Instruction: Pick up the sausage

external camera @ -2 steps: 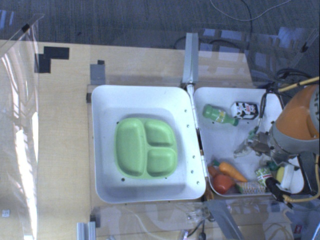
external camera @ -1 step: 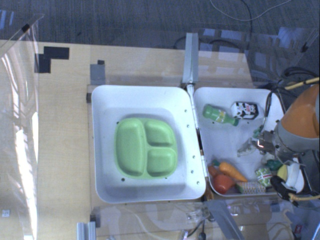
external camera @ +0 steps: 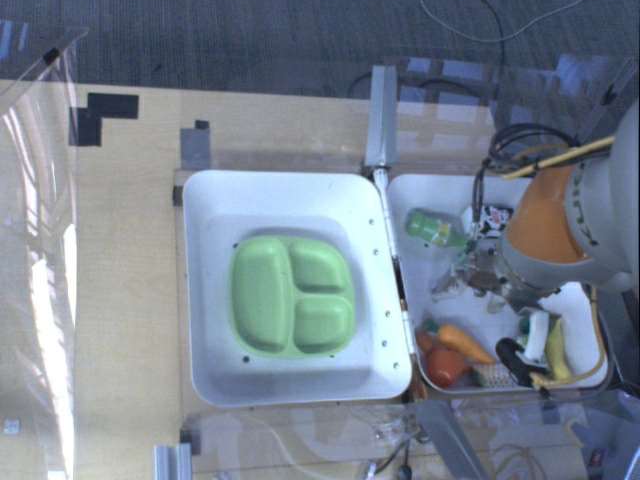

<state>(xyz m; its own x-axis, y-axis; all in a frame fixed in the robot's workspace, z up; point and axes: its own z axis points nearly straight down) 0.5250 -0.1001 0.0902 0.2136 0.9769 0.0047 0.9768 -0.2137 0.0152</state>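
Note:
My gripper (external camera: 466, 274) hangs low over the middle of the right bin (external camera: 430, 196), at the end of the grey arm with the orange band (external camera: 545, 223). A small brownish thing (external camera: 487, 281), possibly the sausage, sits right against the gripper; I cannot tell whether it is held. The arm hides the bin's right part.
The right bin also holds a green bottle (external camera: 432, 229) at the back left, plus a carrot (external camera: 462, 340), a red tomato-like thing (external camera: 446, 366) and a banana (external camera: 556, 352) along the front. The left bin (external camera: 200, 298) holds a green divided plate (external camera: 292, 293).

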